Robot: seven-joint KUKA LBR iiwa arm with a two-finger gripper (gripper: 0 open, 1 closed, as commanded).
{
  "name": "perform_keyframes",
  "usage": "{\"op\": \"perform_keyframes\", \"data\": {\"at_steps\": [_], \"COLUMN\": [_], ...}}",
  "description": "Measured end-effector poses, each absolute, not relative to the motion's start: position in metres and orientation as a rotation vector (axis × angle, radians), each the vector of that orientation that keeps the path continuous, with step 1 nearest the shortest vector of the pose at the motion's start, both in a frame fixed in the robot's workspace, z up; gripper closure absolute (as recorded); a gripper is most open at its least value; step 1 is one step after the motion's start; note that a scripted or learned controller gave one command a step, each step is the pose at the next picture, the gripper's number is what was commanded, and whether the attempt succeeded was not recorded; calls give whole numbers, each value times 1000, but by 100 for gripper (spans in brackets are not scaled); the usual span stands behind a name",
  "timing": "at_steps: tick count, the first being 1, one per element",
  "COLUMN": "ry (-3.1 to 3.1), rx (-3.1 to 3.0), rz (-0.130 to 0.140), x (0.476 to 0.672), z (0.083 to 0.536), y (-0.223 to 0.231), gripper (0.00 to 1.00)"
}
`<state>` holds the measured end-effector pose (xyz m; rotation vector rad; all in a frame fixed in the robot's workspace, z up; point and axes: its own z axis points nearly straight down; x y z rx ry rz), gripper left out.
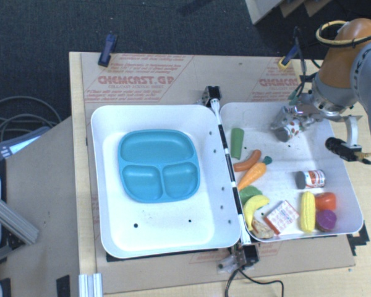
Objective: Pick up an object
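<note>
While the gripper (289,126) hangs low at the right bin's (352,184) upper right, the toys lie lower down, untouched. Whether it holds anything, I cannot tell.

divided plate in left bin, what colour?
Light blue; the divided plate shows plainly in the camera view.

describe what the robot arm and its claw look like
The grey KUKA arm has rounded, smooth metal-look segments and a broad orange band above the wrist. A pale cable loop arcs beside the orange part. Its small claw is silvery grey with dark and reddish details, too blurred to read.
</note>
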<state>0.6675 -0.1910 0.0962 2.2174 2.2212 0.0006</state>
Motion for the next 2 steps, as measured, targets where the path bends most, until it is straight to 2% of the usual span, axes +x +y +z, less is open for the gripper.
{"op": "perform_keyframes", "data": {"at_steps": [1, 2], "ry": [2225, 2223], "rx": [2222, 2218], "rz": [0, 5], "x": [667, 626], "z": [87, 186], "y": [-108, -32], "gripper": [100, 100]}}
